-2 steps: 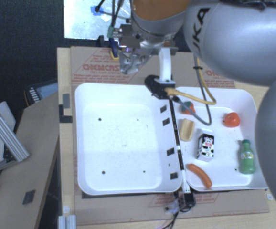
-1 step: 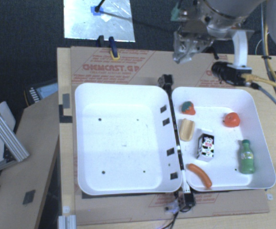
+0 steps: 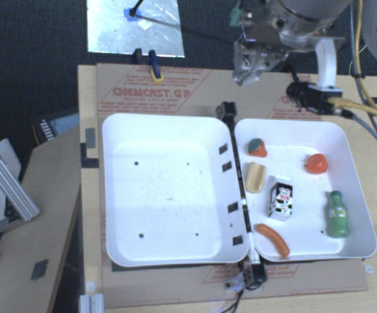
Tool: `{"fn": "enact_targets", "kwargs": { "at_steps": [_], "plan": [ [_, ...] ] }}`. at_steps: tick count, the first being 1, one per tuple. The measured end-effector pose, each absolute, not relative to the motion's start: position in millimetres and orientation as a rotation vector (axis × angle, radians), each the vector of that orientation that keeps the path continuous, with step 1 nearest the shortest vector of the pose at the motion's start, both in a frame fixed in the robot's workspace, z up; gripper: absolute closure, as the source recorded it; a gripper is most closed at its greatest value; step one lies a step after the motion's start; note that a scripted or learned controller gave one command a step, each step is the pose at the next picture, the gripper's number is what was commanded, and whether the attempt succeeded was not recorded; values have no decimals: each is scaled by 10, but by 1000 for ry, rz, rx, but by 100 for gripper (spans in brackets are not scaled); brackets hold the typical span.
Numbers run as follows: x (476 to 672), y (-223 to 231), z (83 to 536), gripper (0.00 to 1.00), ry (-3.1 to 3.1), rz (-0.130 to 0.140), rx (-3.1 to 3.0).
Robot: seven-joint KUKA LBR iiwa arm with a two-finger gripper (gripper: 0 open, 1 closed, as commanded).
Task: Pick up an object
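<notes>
Overhead, the gripper [image 3: 252, 66] hangs above the strawberry [image 3: 257, 147]

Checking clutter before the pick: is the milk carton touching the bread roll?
Apart. The camera view shows a strip of white bin floor between the bread roll and the cow-print milk carton to its lower right.

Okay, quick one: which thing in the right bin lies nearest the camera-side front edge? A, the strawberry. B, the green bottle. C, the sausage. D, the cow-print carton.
C: the sausage lies lowest in the right bin, below the cow-print carton and the green bottle.
</notes>
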State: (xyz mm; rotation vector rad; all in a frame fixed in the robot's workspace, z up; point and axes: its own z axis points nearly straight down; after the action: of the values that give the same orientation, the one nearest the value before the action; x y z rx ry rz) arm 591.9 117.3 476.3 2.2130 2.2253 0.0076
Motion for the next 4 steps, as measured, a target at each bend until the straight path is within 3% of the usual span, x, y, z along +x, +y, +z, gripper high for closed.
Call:
{"fn": "enact_targets", "kwargs": {
  "at_steps": [1, 2, 3, 4],
  "plan": [
    [5923, 1176, 4874, 100, 2229, 11, 2208],
    [6345, 1930, 3971, 100, 2231, 1, 2213],
    [6000, 2369, 4249, 100, 2232, 8, 2211],
    [5546, 2348, 4480, 100, 2229, 4, 2214]
  ]
}}
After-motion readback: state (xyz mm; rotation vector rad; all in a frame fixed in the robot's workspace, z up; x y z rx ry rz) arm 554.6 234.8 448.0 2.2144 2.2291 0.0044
